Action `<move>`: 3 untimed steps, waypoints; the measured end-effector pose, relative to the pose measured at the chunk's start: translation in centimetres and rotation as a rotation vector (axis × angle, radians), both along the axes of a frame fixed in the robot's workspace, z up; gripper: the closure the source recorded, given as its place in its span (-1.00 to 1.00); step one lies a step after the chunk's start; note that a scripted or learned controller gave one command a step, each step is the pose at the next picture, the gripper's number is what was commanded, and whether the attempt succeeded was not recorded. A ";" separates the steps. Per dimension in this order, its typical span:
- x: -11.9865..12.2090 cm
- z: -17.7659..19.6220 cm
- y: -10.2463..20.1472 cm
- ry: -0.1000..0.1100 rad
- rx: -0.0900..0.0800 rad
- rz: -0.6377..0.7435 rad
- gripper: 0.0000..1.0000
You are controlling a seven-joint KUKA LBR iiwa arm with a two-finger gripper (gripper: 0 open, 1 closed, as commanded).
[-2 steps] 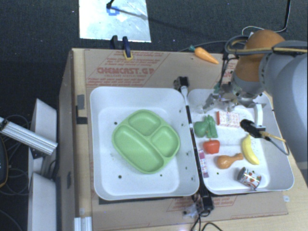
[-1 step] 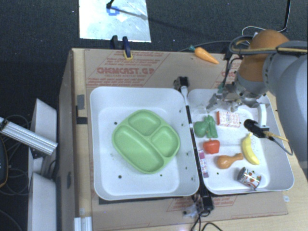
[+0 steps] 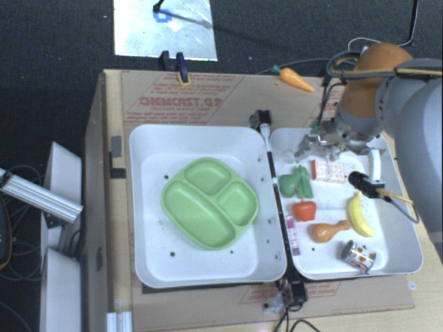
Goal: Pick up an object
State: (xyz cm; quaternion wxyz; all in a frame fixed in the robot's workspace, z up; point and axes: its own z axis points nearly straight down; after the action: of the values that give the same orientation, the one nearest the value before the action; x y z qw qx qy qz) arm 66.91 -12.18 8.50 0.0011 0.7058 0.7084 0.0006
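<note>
Left bin (image 3: 138, 206): green divided plate (image 3: 210, 203) centred, bare floor all round. Right bin (image 3: 408, 254): crowded, green toy vegetable (image 3: 295, 182) near its left wall. Gripper (image 3: 322, 144) over the far end, spread or closed cannot tell. Red-and-white carton (image 3: 327, 171) just nearside of it, apart. Banana (image 3: 358, 214) towards the right wall.

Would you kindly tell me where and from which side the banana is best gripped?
Grip the banana across its middle, coming straight down from above. It lies flat, its length running toward the bin near edge, so the narrow width is probably easiest to span side to side. The can sits close to its lower end, so avoid that.
</note>
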 end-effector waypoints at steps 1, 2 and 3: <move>0.0 0.0 -0.6 -0.001 0.000 -0.002 -1.00; 0.0 0.0 0.5 0.000 0.000 0.000 -1.00; 0.0 0.0 -0.2 0.000 0.000 -0.002 -1.00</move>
State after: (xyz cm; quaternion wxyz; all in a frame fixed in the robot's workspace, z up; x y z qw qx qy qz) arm 66.92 -12.36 8.52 0.0012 0.7065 0.7077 0.0006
